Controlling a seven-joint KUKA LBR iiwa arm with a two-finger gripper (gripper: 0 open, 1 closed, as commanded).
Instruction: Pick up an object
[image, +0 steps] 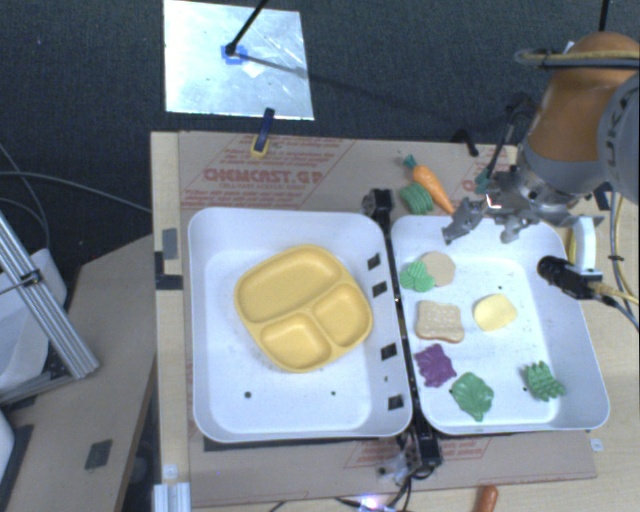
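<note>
My gripper (483, 230) hangs over the far edge of the right bin (585, 375), its two fingers spread open with nothing between them. Below it in this bin lie a beige round piece (438, 267) touching a green leafy piece (415, 277), a toast slice (439, 321) and a yellow chunk (494, 312). Nearer the front are a purple piece (435, 365), a green leafy piece (471, 394) and a green ridged piece (541, 380).
The left bin (215, 400) holds a yellow divided plate (303, 307). A toy carrot (428, 181) and a green piece (416, 199) lie on the cardboard behind the bins, left of the gripper. A reflective sheet (238, 60) sits at the far back.
</note>
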